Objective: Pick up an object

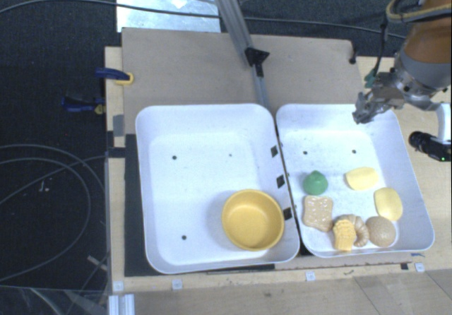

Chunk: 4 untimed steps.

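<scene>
The pickable items lie clustered in the near half of the right shallow white bin point(395, 138): a green rounded piece point(316, 182), a pale yellow oblong piece point(361, 178), a yellow oval piece point(388, 203), a tan square cracker-shaped piece point(318, 212), a yellow corn-shaped piece point(344, 234) touching a brown rounded piece point(381, 231) group near the front wall. The far half of this bin offers open floor. The end effector point(365, 110) hangs over the far right rim, well apart from the items; its grip state cannot be determined. A yellow plastic bowl point(253, 219) sits in the left shallow white bin point(183, 158), near the front right corner. Both bins rest on the desk point(191, 66).
</scene>
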Available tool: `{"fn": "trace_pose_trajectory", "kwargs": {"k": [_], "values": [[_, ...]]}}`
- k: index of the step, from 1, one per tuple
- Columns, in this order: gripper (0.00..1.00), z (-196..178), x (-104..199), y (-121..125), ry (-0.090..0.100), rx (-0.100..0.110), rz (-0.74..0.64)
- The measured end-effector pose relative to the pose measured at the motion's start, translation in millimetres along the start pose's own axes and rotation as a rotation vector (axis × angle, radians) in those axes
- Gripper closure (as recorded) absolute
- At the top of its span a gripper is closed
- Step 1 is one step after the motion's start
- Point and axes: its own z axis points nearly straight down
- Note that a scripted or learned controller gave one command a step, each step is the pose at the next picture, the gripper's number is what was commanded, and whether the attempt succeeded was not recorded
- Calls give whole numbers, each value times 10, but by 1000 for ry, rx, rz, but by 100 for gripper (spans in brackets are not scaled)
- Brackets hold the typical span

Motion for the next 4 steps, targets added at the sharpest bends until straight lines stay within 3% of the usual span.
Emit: {"fn": "trace_pose_trajectory", "kwargs": {"k": [4], "values": [[100, 210, 2249, 454, 1, 0, 0]]}}
